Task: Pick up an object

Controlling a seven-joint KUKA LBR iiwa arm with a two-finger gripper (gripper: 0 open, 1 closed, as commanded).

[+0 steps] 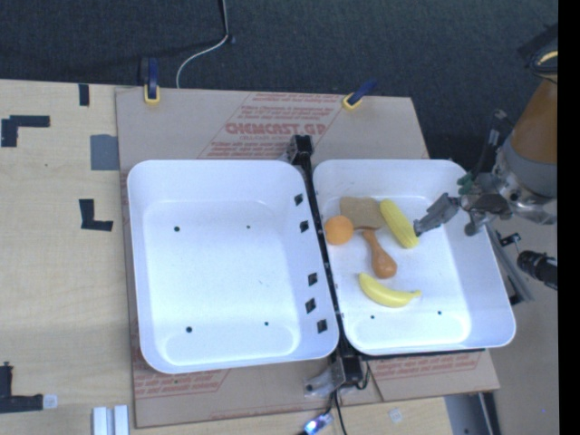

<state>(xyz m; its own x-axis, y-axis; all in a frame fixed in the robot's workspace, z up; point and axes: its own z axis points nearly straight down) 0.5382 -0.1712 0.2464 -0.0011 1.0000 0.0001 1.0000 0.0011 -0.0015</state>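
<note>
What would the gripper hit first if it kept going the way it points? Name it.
Most likely the corn. The gripper points toward the view's left, tip right beside it. Its height above the bin is unclear, so it might pass over.

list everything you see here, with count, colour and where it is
bins: 2, white, side by side on the board
board: 1, brown with red print, under the bins
clamps: 2, blue and yellow, on the board's far edge
cable: 1, white, from the far edge up over the dark floor
orange ball: 1, orange, right bin, by the divider
tan block: 1, tan, right bin, far side
corn: 1, yellow, right bin, beside the block
brown handle: 1, brown, right bin, middle
banana: 1, yellow, right bin, near side
arm: 1, grey with orange band, at right
pincer: 1, dark grey, over the right bin beside the corn
</note>
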